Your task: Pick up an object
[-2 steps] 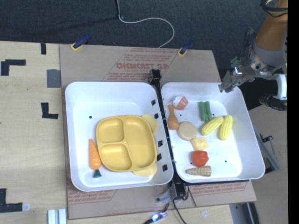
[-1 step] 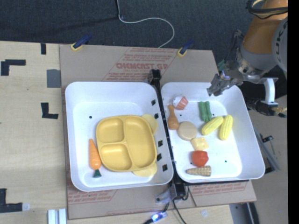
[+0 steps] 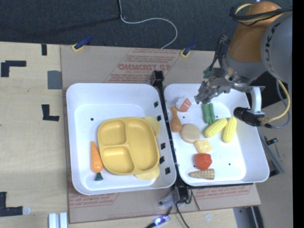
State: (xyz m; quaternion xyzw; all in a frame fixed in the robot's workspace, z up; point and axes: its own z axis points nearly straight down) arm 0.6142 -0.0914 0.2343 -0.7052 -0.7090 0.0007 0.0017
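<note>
My gripper (image 3: 203,95) hangs over the back of the right bin (image 3: 247,175), its dark fingers just above the top end of a green pepper-like piece (image 3: 208,113). Nothing shows between the fingers. Left of them lies a small white and orange piece (image 3: 183,103). Lower in the same bin are a tan drumstick shape (image 3: 175,119), a beige round (image 3: 191,132), two yellow corn cobs (image 3: 215,127) (image 3: 229,129), a yellow cube (image 3: 203,146), a red tomato (image 3: 203,161) and a waffle cone (image 3: 202,175).
The left bin (image 3: 80,103) holds a yellow divided plate (image 3: 128,145), an orange carrot (image 3: 96,159) by its left side, and pale yellow slices under the plate's edges. A black divider clip sits between the bins. A white cable crosses the dark floor behind.
</note>
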